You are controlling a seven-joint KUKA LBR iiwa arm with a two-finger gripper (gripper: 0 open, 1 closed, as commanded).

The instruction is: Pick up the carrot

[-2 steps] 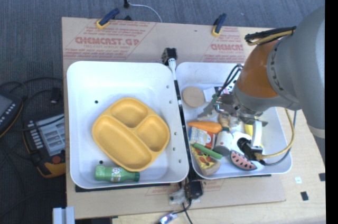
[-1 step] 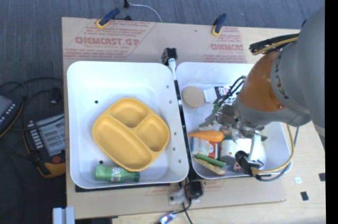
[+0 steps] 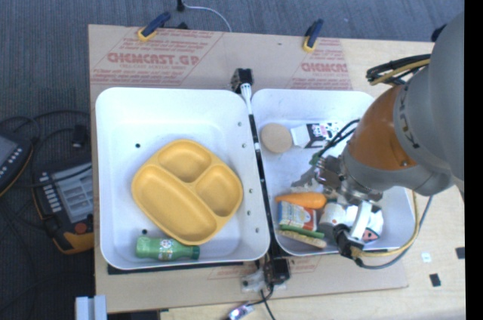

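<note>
The carrot (image 3: 303, 200) is a short orange piece lying in the right bin (image 3: 392, 232), near the bin's front left. It rests above a small colourful carton (image 3: 296, 216). My gripper (image 3: 334, 192) hangs low over the bin just to the right of the carrot, close to its right end. The grey arm with its orange band (image 3: 377, 137) covers most of the bin's right half. The gripper's body hides what lies beneath it.
A tan round disc (image 3: 275, 137) and a white printed packet (image 3: 321, 131) lie at the right bin's back. A green stick-like item (image 3: 302, 236) lies at its front. The left bin (image 3: 113, 160) holds a yellow divided plate (image 3: 189, 190) and a green bottle (image 3: 167, 247).
</note>
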